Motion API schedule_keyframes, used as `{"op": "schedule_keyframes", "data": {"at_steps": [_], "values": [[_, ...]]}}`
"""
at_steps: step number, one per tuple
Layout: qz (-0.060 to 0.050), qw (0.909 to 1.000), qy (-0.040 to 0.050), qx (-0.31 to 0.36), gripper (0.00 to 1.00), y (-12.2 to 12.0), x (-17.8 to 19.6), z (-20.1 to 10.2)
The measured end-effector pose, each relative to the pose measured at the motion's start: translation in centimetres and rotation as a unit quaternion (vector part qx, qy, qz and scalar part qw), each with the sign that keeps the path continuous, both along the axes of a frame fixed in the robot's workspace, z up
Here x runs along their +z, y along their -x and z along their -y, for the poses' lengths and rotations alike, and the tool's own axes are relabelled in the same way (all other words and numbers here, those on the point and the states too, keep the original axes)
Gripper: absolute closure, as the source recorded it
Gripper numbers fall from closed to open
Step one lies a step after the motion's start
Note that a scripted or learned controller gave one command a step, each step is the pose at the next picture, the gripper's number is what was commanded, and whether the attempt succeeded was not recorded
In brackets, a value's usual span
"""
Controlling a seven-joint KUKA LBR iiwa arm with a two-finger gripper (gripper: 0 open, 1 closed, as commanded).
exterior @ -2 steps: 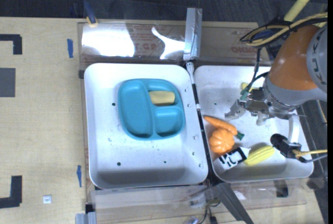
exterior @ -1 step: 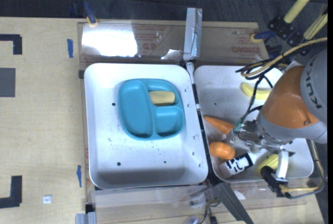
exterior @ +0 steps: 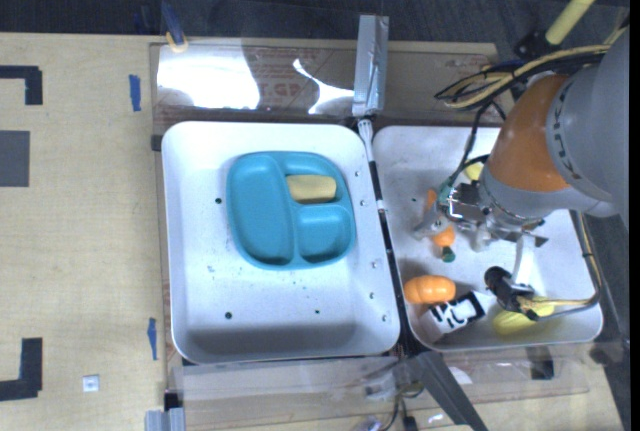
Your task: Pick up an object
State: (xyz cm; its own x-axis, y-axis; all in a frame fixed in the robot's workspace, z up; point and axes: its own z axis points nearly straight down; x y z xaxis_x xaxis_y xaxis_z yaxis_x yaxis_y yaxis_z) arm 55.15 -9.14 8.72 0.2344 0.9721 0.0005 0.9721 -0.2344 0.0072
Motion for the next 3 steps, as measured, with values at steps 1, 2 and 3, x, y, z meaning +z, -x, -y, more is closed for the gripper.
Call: {"op": "schedule_keyframes", "data": {"at_steps": [1, 2, 3], "values": [[0.002, 1.0000, 0.0006, 0.000, 1.00, -0.12, 1.15, 0.03], [0.002, 1.0000, 0.0006, 0.000, 0.00, -0.09, 1.10, 0.03], [0.003, 1.0000, 0.0010, 0.000, 1.00, -0.14, 2.09, 0.02]]}}
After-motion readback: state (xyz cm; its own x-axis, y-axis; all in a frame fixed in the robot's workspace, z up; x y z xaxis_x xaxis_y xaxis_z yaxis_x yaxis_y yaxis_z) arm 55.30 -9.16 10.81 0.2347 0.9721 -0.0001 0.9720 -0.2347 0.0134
